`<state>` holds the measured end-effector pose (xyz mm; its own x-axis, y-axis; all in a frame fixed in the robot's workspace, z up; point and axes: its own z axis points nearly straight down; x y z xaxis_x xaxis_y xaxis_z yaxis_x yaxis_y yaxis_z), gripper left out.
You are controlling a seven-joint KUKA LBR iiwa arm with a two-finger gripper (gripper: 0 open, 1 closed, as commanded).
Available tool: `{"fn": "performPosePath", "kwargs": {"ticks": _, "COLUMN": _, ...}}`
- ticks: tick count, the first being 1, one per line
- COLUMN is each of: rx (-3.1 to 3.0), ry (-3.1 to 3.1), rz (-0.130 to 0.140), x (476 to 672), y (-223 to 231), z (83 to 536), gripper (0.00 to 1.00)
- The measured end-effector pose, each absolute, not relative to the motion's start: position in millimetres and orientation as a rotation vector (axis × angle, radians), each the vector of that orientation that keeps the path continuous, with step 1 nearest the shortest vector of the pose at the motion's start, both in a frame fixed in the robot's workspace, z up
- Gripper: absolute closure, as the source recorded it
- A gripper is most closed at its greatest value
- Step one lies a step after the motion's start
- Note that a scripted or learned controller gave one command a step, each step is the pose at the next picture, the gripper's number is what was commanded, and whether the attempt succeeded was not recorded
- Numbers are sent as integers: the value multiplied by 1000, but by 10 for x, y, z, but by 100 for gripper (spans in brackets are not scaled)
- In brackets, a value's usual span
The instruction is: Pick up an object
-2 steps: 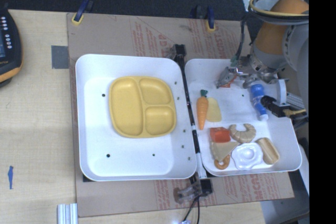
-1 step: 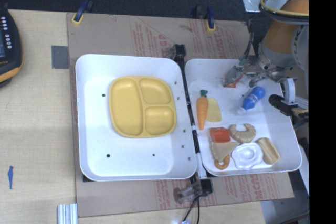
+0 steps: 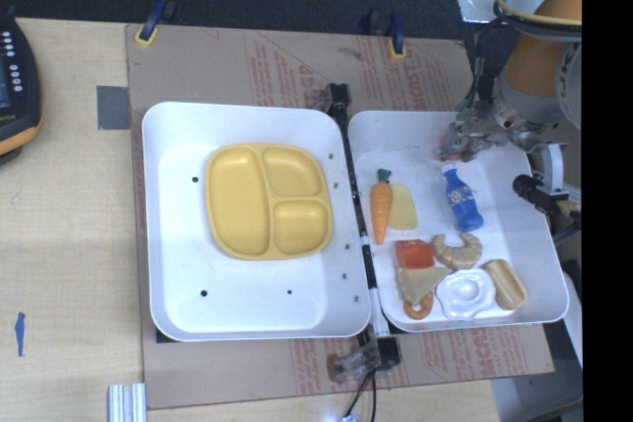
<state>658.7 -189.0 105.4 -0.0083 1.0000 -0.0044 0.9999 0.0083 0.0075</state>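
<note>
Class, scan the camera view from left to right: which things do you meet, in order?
Black handheld controller with orange trim → yellow three-compartment plastic tray → orange toy carrot with green top → blue toy bottle → tan toy bread roll.

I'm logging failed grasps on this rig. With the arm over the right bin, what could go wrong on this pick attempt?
1. The claw sits near the bin's far rim, just beyond the blue bottle; closing there may catch nothing.
2. The croissant, red piece, fried egg and bread roll lie packed together, so a grasp there could snag or push neighbours.
3. The carrot lies close to the right bin's left wall, leaving little finger room.
</note>
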Motion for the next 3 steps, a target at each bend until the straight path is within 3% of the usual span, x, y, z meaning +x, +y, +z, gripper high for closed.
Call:
{"fn": "performPosePath", "kwargs": {"ticks": 2, "rx": 2216, "ry": 2221, "rz": 0, "x": 6572, "y": -2073, "z": 1615, "gripper": 100}}
{"fn": "performPosePath", "kwargs": {"ticks": 3, "rx": 2213, "ry": 2233, "rz": 0, "x": 6574, "y": -1481, "z": 1856, "gripper": 100}}
